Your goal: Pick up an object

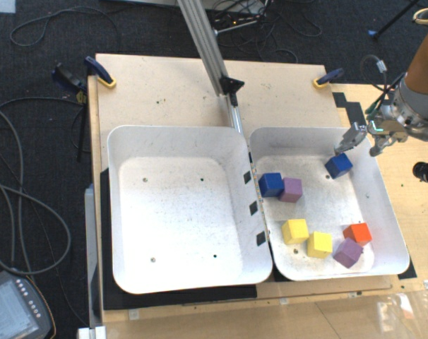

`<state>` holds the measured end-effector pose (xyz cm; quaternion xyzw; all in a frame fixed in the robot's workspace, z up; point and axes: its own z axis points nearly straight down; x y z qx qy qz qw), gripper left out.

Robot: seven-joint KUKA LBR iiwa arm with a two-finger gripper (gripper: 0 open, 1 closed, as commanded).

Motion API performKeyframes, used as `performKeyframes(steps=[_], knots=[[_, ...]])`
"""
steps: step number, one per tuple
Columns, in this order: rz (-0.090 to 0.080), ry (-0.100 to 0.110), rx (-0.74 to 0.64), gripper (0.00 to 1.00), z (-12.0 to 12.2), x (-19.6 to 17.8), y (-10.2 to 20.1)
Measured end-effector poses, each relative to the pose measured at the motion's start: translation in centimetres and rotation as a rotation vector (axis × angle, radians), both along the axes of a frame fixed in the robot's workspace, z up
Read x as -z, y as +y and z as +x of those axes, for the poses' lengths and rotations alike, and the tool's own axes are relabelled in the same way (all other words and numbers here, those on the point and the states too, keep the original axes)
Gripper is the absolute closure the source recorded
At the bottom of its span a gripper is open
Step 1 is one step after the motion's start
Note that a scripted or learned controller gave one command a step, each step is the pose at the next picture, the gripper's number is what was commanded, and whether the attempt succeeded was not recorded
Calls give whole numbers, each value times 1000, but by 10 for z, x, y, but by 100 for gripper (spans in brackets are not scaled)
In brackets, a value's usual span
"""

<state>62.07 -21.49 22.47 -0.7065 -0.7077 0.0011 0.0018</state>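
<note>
At the right edge of the frame, the arm (420,76) is seen as a grey body with an orange band above the wrist. Thin cables are looped beside it, and a metallic two-fingered hand (368,141) is fitted below.

Two white bins sit side by side on the bench: the left bin (129,189) and the right bin (383,217). The right one holds seven blocks: two blue (271,184) (338,165), two purple (292,189) (349,252), two yellow (295,230) (320,244) and one orange (357,233).
</note>
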Motion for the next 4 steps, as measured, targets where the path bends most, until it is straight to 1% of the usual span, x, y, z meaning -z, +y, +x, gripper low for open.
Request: performKeyframes(steps=[1,2,3,4], knots=[[-2,-3,-2,0,1,-2,0],[-2,-4,1,0,-5,56,1],[0,1,0,0,0,118,0],[-1,-3,-1,0,0,130,1]])
